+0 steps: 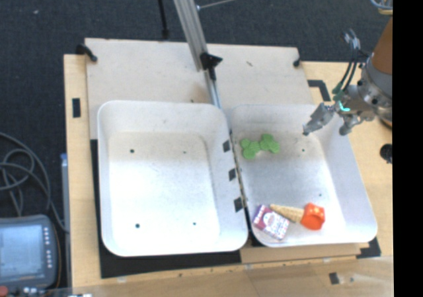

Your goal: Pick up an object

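My gripper (328, 124) hangs over the right bin's far right corner, fingers spread apart with nothing between them. A green knobbly toy (258, 147) lies in the right bin (344, 176) near its far left side, well to the left of the gripper. At the bin's near edge lie a purple and white packet (271, 222), a tan cone (286, 211) and an orange-red piece (314, 216) at the cone's right end.
The left bin (165, 176) sits beside the right one, with a few dark specks on its floor. A slanted metal pole (192, 24) rises from the bench behind the bins. Cables hang at the far right by the arm.
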Available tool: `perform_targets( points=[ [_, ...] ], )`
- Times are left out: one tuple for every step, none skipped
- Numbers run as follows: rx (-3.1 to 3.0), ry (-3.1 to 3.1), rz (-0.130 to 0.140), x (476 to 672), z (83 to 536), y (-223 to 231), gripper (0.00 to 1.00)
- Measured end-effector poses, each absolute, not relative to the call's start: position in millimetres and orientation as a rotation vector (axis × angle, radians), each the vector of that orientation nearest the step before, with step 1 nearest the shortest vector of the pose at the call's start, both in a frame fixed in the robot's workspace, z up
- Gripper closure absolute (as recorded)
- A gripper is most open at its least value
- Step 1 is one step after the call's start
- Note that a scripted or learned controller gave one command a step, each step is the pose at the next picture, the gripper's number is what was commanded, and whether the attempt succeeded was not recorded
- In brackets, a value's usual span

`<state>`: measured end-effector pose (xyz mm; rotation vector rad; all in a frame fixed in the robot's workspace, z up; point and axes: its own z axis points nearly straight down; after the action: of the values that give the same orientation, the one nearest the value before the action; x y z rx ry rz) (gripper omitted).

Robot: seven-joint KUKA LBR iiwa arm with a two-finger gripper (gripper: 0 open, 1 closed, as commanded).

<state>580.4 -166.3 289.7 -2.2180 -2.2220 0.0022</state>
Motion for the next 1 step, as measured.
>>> perform_targets(
  points=[
    [-2.22, -2.225, -0.002, 581.2, 292.2, -166.0, 0.0]
  ],
)
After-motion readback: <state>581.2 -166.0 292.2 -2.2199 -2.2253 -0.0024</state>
